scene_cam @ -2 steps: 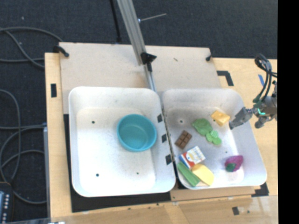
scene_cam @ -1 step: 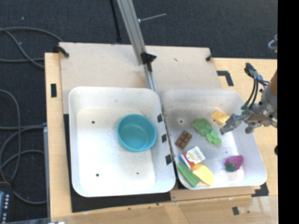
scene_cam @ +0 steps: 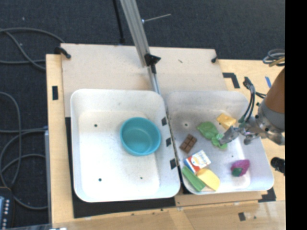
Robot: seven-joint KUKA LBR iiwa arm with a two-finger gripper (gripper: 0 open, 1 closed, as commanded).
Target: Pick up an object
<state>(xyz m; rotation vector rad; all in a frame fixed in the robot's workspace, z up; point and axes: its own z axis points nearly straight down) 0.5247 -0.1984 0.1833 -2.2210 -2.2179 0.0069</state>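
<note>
While the arm reaches in from the frame's right, its end effector (scene_cam: 225,137) hovers low in the right bin (scene_cam: 249,181), at the green leafy toy (scene_cam: 209,130); whether it is open or closed cannot be told. A clean pick likely calls for centring on that toy, clear of the yellow block (scene_cam: 225,120) just above.

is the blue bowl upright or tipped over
Upright. The blue bowl sits in the left bin with its round opening facing up, rim and inner floor both visible; nothing shows inside it.
</note>
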